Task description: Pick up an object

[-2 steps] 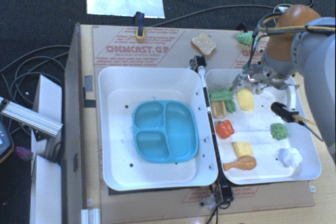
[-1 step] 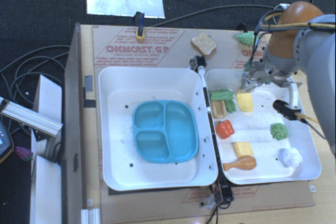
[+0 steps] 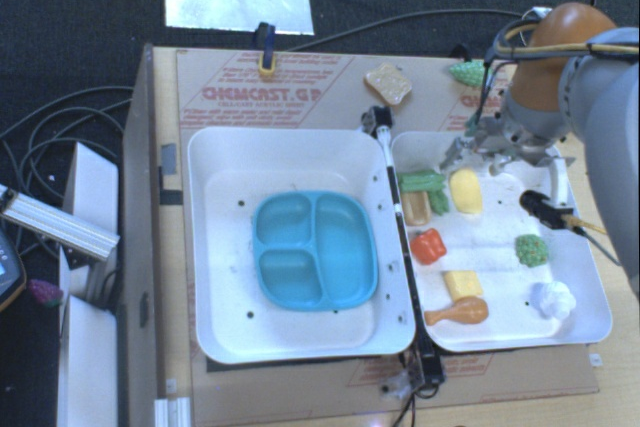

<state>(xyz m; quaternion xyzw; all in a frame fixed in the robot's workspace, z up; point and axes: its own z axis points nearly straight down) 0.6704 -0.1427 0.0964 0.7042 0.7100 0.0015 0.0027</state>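
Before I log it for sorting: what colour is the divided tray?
Light blue tray, camera view.

The robot's arm (image 3: 600, 85) is a thick, smooth, rounded grey limb with a glossy orange dome-shaped band (image 3: 560, 50) capping the joint above the wrist, and thin yellow and dark cables loop over the top of that band. Just below the orange band sits a grey metal wrist block, from which the slim pale two-finger gripper (image 3: 462, 153) extends. A small black cylindrical fitting (image 3: 540, 208) with a yellow tip and a thin wire lies below the orange band.
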